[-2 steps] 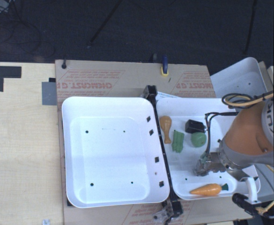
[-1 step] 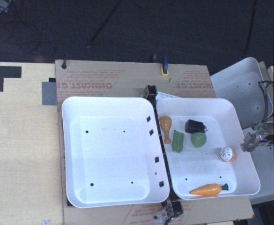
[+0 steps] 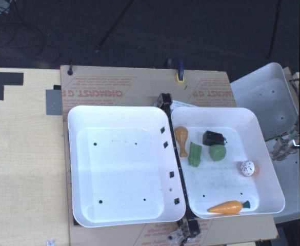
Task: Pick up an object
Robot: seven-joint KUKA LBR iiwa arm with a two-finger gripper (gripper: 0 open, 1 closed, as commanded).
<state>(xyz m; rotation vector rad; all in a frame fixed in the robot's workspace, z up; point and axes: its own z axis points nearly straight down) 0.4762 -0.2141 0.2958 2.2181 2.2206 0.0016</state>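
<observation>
The right white bin (image 3: 269, 160) holds several small objects. A tan wooden peg-shaped piece (image 3: 181, 140) lies near its left wall, with a green block (image 3: 195, 155) right beside it. A black object (image 3: 214, 137) sits just above a green ball (image 3: 217, 152), and the two are touching or nearly so. A white speckled ball (image 3: 247, 168) rests toward the right wall. An orange toy carrot (image 3: 225, 207) with a green tip lies along the front wall.
The left white bin (image 3: 74, 158) stands beside the right one, joined by black clips (image 3: 171, 174) along the shared wall. Both rest on a cardboard sheet (image 3: 114, 88). A grey metal plate (image 3: 265, 94) sits at the right, with a blue-and-yellow clamp (image 3: 180, 73) behind.
</observation>
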